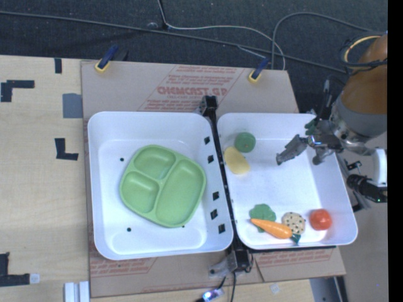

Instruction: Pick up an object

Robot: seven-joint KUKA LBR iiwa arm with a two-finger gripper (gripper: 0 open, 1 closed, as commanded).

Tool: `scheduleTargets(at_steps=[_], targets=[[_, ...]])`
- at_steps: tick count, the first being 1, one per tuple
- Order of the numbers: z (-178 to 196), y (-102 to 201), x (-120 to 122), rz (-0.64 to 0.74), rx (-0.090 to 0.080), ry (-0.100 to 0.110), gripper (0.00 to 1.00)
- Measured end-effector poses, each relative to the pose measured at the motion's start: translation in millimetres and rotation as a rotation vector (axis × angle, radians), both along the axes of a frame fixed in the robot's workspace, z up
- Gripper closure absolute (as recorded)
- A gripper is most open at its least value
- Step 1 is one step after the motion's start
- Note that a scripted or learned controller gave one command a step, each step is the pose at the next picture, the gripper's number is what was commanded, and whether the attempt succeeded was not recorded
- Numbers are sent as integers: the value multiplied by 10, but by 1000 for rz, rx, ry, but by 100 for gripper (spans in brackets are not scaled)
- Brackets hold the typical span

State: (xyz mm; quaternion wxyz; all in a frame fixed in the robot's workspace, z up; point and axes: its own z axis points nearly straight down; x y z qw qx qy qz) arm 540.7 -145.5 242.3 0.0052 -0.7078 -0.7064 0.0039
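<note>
Camera view, looking down at a slant, has the claw hanging over the upper right part of the right bin, its two dark fingers spread apart with nothing between them. The pickable things sit in that bin in two clusters: a green ball-like toy and a pale yellow lemon-like piece touching or nearly touching each other near the divider at the bin's upper left, and, along the lower edge, a broccoli, a carrot, a speckled cookie and a red tomato. The left bin holds a green sectioned plate. My guess is the arm has no target under it yet; the floor below the claw is bare white. The risks I see: the lower row is packed tight, with carrot, broccoli and cookie touching, so a descent there could catch two pieces or push one aside, and the bin's lower wall leaves little room for a finger. The round green and yellow pieces may roll away from closing fingers, and the divider crowds them on the left. Open room lies through the bin's middle, well apart from both clusters.
</note>
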Motion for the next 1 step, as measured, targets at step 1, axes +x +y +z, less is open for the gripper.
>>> scheduleTargets(at_steps=[1], targets=[[57,2,23,3,-2,-11,0]])
